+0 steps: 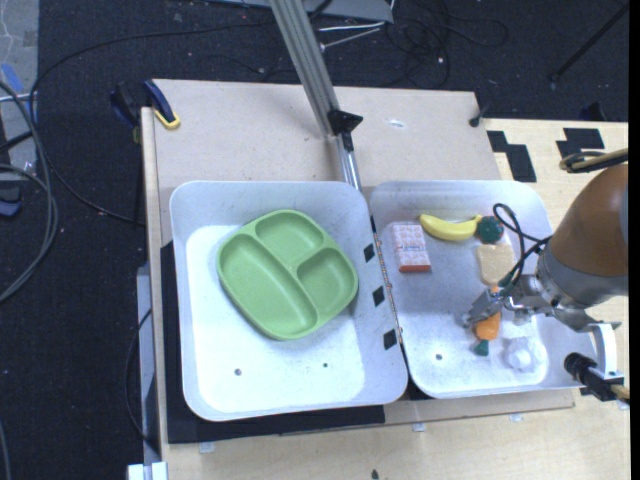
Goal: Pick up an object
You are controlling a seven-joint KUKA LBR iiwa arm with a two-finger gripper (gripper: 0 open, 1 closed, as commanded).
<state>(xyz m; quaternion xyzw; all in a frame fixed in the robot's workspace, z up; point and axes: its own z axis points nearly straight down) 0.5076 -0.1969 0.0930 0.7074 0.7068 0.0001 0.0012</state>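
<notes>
Probably a lab: cables (60, 198), bench (260, 128), tripod (300, 28).

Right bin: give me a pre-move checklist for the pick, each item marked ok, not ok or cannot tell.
1. Gripper is over the right bin, low among the objects: ok.
2. A target lies at the gripper: the small orange object sits right under it: ok.
3. Orange object is between the fingers: cannot tell, the wrist hides the contact.
4. Neighbours leave room: not ok, the beige block and the white object crowd close.
5. Banana and pink box lie apart from the gripper: ok.
6. Green divided plate sits in the left bin, out of the way: ok.
</notes>
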